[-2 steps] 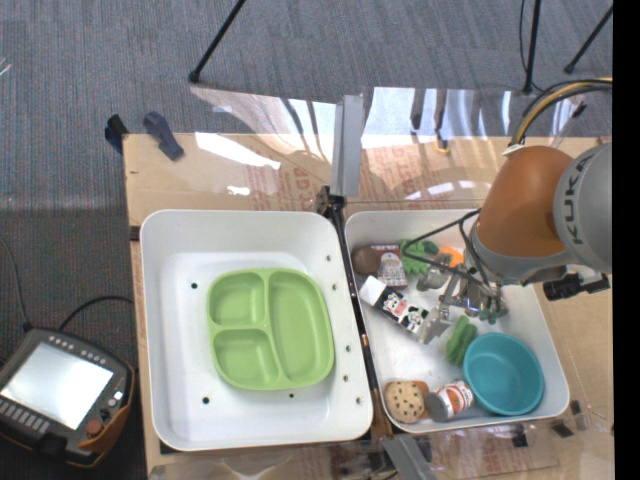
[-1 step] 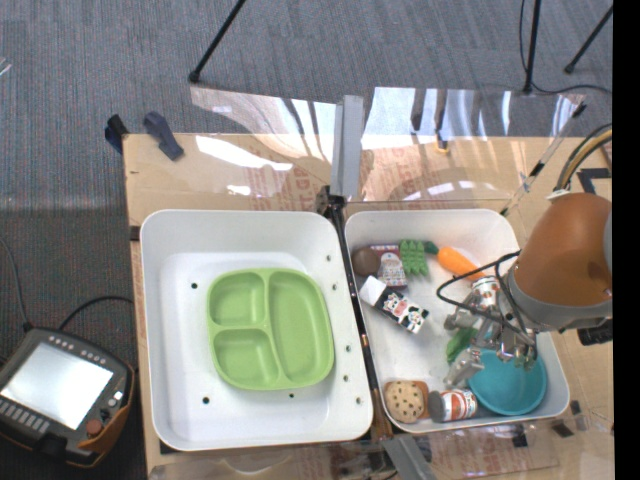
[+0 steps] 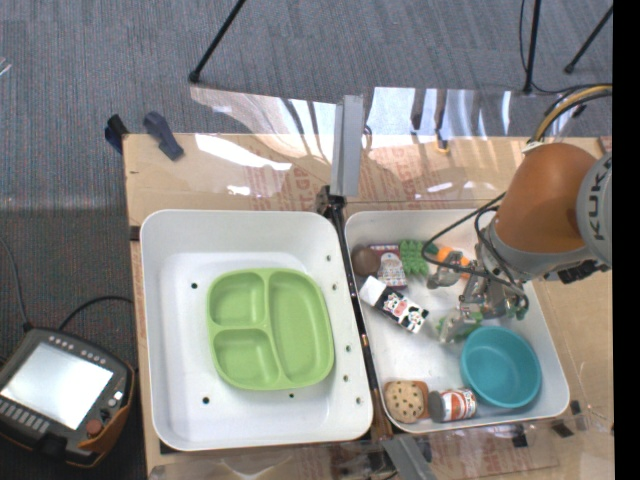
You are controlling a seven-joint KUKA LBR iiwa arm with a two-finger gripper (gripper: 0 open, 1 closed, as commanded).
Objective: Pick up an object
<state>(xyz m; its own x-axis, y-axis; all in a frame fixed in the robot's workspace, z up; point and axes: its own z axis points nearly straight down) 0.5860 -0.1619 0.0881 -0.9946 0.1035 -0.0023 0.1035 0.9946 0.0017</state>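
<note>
Two white bins side by side on table (image 3: 240,173). Landmark: teal bowl (image 3: 500,366) in right bin (image 3: 556,368).

Left bin (image 3: 165,368): green divided plate (image 3: 270,328), well apart from bowl.

Right bin contents relative to bowl: small milk carton (image 3: 397,306) with cow print, lying to upper left; brown rounded item (image 3: 364,261) and small printed packet (image 3: 389,266) beyond carton; green toy (image 3: 413,257) and orange piece (image 3: 452,259) above bowl, too small to identify further; cookie (image 3: 406,400) to lower left; small can (image 3: 455,405) just beside bowl's lower-left rim.

Gripper (image 3: 478,308) hanging just above bowl's upper-left rim, low in bin, orange-banded wrist overhead. Finger spacing lost in clutter of metal and green: cannot tell whether wide or narrow. Nothing seen held.

Judgement: approach/descent step, no grasp confirmed, no target object lifted. Likeliest candidates near gripper: bowl rim or carton. Next move calls for settling onto one object, closing squarely, then lifting straight clear of neighbours. Risk: pinching bowl rim at an angle, slip.
</note>
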